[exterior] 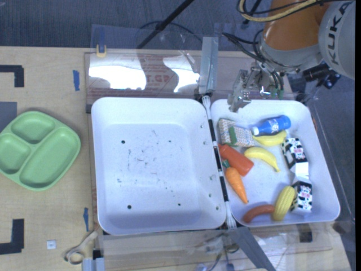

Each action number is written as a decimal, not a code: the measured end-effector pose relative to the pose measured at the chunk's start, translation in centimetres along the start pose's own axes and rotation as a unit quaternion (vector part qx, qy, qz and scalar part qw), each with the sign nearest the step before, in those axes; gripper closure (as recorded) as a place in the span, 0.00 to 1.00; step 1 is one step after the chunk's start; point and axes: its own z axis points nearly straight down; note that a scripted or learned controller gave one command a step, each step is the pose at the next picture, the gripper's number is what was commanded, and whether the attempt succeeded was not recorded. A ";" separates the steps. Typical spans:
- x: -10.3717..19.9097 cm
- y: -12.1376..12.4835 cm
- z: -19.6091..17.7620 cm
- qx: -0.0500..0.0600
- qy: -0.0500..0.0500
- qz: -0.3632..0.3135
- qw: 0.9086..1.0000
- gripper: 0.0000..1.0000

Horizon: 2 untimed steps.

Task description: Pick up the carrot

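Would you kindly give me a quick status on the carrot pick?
Gripper hovering over right bin's far left corner, holding nothing. Carrot untouched by left wall. Red pepper touching its top end.

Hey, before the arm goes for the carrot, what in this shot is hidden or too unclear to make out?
- Gripper, camera view: small and cluttered by cables, so its finger state is unreadable.
- Carrot: its left side lies against the bin divider, and its top end sits tight against the red pepper.
- Sausage: one end tucked under the yellow corn.
- Printed packet: label too small to read.
- Arm: cut off by the top edge.
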 end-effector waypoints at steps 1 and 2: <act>0.6 -6.7 2.2 0.001 0.002 0.204 0.979 1.00; 5.7 5.4 3.7 0.001 0.003 0.241 0.970 1.00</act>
